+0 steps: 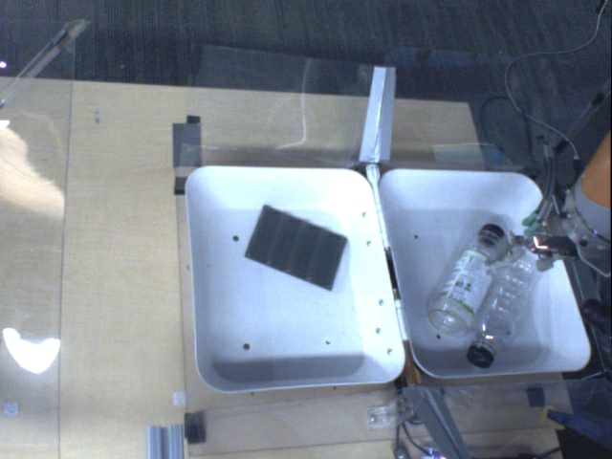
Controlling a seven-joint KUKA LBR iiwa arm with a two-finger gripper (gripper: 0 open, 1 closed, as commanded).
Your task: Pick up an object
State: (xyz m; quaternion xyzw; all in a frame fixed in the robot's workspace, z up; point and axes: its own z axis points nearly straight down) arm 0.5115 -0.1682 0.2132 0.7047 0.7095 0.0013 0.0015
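Nearest to us in the right white shallow plastic bin (421, 347) we see two clear plastic bottles with dark caps, lying side by side and touching. One bottle (501, 306) has its cap toward the near wall. The other bottle (463, 283) carries a label and points its cap to the far right. The tool (541, 240) is just beside that cap; we cannot tell its state. The left white bin (215, 347) on the tabletop (105, 285) holds a flat dark grey rectangular pad (295, 246).
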